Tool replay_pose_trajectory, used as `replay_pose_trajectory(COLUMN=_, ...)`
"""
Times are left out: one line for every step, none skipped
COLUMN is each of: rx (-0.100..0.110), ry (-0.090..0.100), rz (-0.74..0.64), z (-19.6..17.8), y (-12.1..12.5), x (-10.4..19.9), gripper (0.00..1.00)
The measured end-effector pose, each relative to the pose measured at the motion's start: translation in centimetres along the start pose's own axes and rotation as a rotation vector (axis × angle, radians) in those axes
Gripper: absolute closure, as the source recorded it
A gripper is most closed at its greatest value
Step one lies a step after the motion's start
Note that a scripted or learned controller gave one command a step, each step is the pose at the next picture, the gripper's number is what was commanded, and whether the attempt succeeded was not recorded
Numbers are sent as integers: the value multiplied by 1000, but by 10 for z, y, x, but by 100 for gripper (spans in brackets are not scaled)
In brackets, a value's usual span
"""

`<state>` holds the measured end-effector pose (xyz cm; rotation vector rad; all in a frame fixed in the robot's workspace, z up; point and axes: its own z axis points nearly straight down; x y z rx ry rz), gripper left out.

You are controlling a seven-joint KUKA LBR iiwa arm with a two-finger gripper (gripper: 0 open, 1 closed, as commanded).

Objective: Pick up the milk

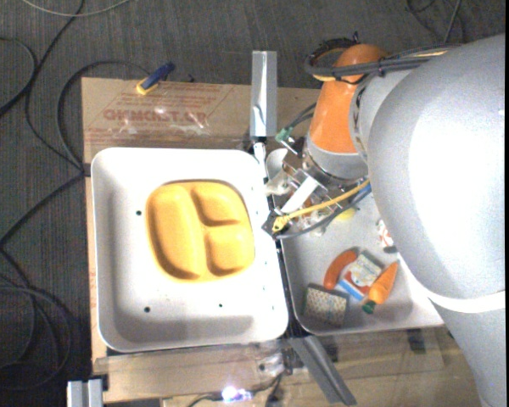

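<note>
The milk (364,273) looks like a small white carton with blue and orange print. It lies in the right bin (299,265), near its front, between an orange item (338,266) and a carrot (383,283). My gripper (293,195) hangs low over the far left corner of that bin, up and to the left of the milk and well apart from it. The grey arm and its orange band (335,124) hide the bin's right half.
The left bin (119,253) holds a yellow divided plate (202,229). A grey mesh-patterned block (325,305) lies at the right bin's front left. A yellow-green item (345,215) shows beneath the wrist. A yellow cable (310,211) runs by the gripper.
</note>
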<state>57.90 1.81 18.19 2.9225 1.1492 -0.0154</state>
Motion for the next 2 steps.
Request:
replay_pose_trajectory(rx=0, ry=0, rz=-98, z=0, y=-31, x=35, gripper=0)
replay_pose_trajectory(rx=-24, ry=24, rz=-63, z=28, y=-51, x=43, gripper=0)
